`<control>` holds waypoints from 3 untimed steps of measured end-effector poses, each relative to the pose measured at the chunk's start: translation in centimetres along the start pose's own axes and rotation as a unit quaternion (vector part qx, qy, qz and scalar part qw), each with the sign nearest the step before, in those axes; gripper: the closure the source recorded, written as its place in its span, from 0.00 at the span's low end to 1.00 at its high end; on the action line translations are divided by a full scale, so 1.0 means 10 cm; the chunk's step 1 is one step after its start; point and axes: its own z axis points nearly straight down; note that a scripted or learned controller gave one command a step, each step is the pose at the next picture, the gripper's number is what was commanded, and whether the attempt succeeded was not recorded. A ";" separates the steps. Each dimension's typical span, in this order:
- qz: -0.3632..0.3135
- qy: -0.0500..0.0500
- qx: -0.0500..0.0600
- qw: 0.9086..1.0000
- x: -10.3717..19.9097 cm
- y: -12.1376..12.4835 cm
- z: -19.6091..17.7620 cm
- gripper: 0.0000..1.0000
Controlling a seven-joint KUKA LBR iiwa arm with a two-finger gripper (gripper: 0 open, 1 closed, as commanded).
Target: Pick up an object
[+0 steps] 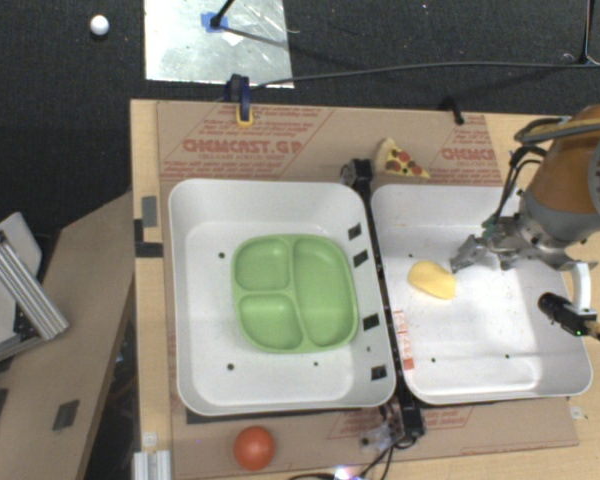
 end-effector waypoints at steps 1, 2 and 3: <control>0.000 -0.001 -0.004 1.000 0.00 0.02 -0.15 1.00; 0.001 -0.001 -0.004 1.000 -0.09 0.01 -0.64 1.00; -0.001 -0.001 -0.004 1.000 -0.10 0.00 -1.07 1.00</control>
